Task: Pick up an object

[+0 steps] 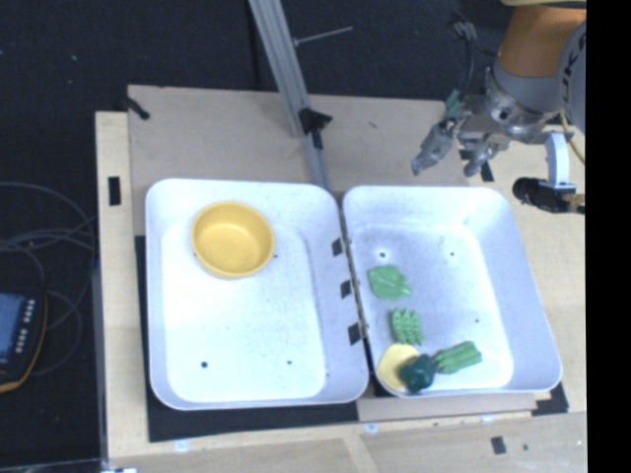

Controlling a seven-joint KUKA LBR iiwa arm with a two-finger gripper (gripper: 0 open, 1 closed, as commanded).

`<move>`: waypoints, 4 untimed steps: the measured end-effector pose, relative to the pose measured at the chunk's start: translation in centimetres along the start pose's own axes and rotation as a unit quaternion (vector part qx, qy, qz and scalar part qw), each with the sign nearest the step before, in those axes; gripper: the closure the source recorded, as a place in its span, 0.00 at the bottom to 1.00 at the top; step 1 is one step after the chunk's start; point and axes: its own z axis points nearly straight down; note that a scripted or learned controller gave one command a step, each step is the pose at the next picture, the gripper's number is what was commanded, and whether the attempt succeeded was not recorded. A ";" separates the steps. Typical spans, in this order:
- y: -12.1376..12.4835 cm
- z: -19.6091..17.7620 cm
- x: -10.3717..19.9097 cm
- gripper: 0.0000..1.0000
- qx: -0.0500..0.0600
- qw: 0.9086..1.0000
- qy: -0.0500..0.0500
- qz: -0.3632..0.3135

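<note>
- Two shallow white bins on the tabletop — a left bin and a right bin, side by side across the middle of the frame.
- One yellow bowl, upper left of the left bin.
- Three green pieces in the right bin: a leaf-shaped one, a ridged one below it, and a longer one toward the lower right.
- One small yellow dish and one dark teal lump — lower left corner of the right bin, touching.
- One end effector, upper right.
</note>
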 end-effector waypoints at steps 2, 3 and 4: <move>0.5 10.5 -0.9 0.00 0.003 1.000 -0.001 0.001; -0.1 14.9 -0.9 0.00 0.002 1.000 -0.001 0.000; 0.0 13.5 -0.9 1.00 -0.001 1.000 -0.001 0.000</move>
